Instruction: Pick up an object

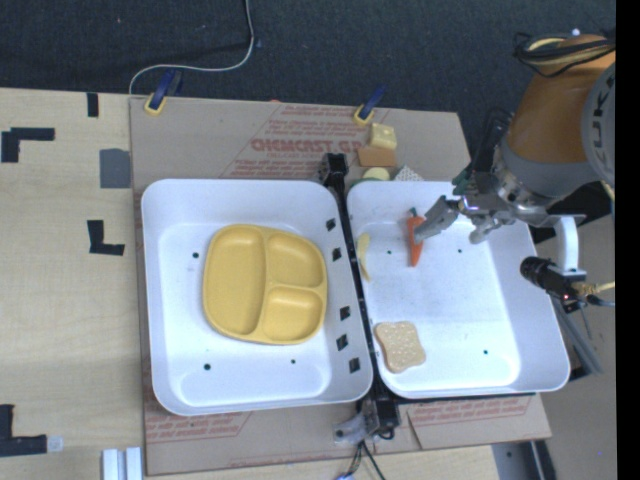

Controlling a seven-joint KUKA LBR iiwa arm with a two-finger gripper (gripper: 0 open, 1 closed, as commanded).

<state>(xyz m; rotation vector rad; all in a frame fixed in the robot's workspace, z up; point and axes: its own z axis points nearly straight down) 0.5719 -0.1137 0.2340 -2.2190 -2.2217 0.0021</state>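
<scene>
In the right bin (500, 358) lie an orange carrot-like piece (414, 241) near the back, a slice of toast (400, 346) at the front left, and a pale yellow sliver (364, 256) against the left wall. My gripper (459, 224) hangs over the back of this bin, just right of the orange piece, open with its two fingers (434, 219) spread apart. Nothing sits between them.
The left bin (170, 368) holds a yellow divided plate (265, 283). Behind the bins on the cardboard sit a yellow block (383, 136), a brown block (376, 155) and a pale round item (375, 175). A black clip strip (345, 268) joins the bins.
</scene>
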